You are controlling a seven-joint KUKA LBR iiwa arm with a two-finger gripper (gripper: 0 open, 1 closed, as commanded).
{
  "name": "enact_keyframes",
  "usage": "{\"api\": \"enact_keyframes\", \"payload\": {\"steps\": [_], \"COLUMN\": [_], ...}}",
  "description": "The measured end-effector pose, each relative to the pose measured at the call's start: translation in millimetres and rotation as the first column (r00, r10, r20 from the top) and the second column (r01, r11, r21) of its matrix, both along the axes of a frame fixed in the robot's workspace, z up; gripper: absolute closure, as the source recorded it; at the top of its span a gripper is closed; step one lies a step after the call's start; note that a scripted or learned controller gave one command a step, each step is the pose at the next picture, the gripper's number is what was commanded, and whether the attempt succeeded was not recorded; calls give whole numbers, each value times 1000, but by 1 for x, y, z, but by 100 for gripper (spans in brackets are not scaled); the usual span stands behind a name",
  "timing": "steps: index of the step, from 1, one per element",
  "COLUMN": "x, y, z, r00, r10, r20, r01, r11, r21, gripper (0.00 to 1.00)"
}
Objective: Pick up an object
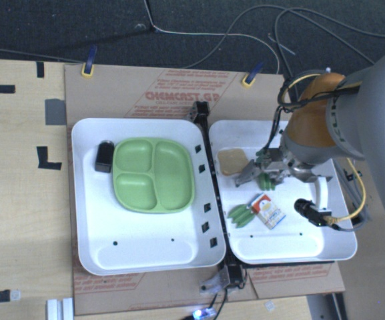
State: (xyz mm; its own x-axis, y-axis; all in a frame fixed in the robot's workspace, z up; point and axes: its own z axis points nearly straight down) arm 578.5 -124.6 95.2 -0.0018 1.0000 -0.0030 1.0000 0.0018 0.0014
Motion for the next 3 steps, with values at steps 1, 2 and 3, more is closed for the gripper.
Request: {"api": "enact_keyframes", "payload": {"steps": [1, 2, 3], "x": [2, 1, -3], "y": [-1, 5, -4], "z": [15, 58, 109], "r00": [1000, 1000, 1000], "r10": [0, 0, -2], "r20": [6, -1, 2], "r01": [0, 0, 2], "r11": [1000, 1000, 1000], "r21": [-2, 4, 2], "gripper": [100, 100, 100]}}
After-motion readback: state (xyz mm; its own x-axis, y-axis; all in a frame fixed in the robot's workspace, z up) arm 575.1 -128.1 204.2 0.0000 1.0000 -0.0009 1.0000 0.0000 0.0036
